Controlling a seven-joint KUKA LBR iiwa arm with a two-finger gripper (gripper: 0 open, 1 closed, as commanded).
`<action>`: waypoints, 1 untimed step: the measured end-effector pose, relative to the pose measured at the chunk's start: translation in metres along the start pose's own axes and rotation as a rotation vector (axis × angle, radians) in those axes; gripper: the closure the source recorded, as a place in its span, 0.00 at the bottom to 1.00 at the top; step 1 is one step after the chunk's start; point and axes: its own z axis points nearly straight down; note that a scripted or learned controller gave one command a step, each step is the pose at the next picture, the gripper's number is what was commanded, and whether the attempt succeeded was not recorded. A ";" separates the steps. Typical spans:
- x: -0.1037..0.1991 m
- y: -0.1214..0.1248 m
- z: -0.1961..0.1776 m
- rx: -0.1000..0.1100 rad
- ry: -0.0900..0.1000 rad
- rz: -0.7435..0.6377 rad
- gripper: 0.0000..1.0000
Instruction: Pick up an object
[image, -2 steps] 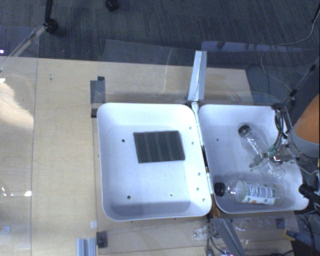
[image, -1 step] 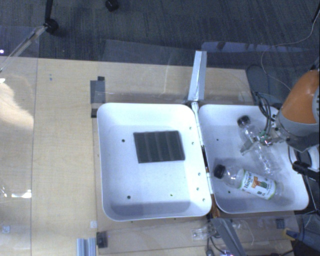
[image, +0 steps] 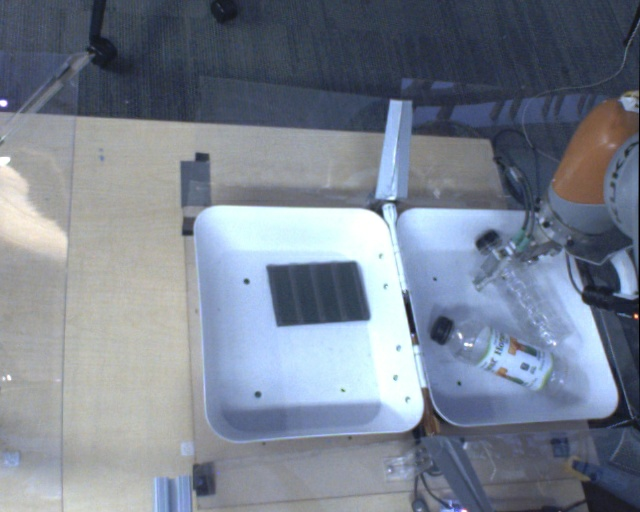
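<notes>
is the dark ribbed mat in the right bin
No, the dark ribbed mat lies in the left bin; the right bin holds clear plastic bottles.

Bottle label: I am seeing a white, orange and green label on the clear bottle (image: 497, 355) in the right bin (image: 600, 400), near its front edge.
Print: I am reading nothing; too small.

One fixed camera above, slanting down on both bins (image: 300, 225)

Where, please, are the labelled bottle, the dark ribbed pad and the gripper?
labelled bottle (image: 497, 354): camera view, on its label.
dark ribbed pad (image: 318, 293): camera view, its middle.
gripper (image: 520, 247): camera view, between its fingertips.
</notes>
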 end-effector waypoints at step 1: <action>0.015 -0.022 -0.001 -0.055 -0.038 -0.096 0.00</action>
